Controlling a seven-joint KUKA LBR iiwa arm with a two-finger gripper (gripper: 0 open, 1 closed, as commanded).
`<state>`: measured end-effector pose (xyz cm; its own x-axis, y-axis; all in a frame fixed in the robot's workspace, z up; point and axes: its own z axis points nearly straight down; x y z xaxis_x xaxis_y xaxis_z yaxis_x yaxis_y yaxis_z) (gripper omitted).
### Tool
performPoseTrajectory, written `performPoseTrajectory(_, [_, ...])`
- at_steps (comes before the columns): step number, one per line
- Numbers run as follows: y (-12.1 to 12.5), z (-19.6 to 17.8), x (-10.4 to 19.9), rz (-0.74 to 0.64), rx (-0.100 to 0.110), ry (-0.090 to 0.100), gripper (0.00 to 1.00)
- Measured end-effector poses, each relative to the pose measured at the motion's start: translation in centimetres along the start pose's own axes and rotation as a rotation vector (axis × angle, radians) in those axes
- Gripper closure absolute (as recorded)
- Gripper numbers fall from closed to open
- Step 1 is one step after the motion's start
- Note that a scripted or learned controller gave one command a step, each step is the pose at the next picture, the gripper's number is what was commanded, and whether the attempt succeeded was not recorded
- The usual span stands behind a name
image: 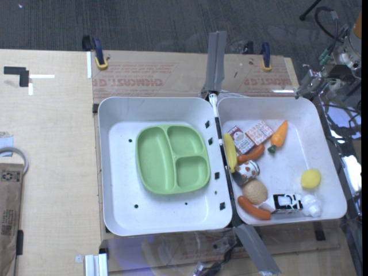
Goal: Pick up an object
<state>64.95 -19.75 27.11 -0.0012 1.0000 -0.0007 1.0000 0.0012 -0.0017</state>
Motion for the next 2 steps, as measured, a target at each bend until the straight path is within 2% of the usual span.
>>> performPoseTrajectory(1, [-0.1, 13.2, 6.9, 0.039, 0.002, 0.001, 0.00])
performPoseTrajectory(2, [-1.3, 16.4, 7.2, 0.122, -0.033, -0.001, 0.00])
